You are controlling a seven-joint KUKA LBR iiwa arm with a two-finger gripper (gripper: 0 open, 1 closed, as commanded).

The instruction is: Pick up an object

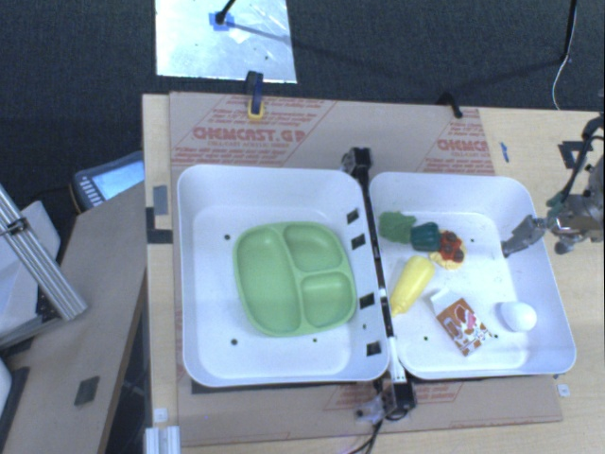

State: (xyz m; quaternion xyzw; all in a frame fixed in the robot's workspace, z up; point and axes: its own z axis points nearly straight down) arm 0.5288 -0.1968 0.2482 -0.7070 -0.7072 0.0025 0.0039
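The right bin [529, 206] holds a green toy [397, 225], a dark green and red piece [437, 240], a yellow pepper-shaped toy [411, 285], an orange printed card [462, 325] and a white egg [516, 317]. My gripper [522, 236] reaches in over the bin's right rim, a grey finger pointing down-left above the bin floor. It is apart from every object, right of the red piece and above the egg. Nothing shows between its fingers.
The left bin [208, 206] holds a green divided plate [291, 277]. A black divider [371, 253] runs between the bins. The bench's cardboard surface [284, 130] surrounds them, with a yellow clip [255, 102] at the back. A silver sheet [225, 26] lies beyond.
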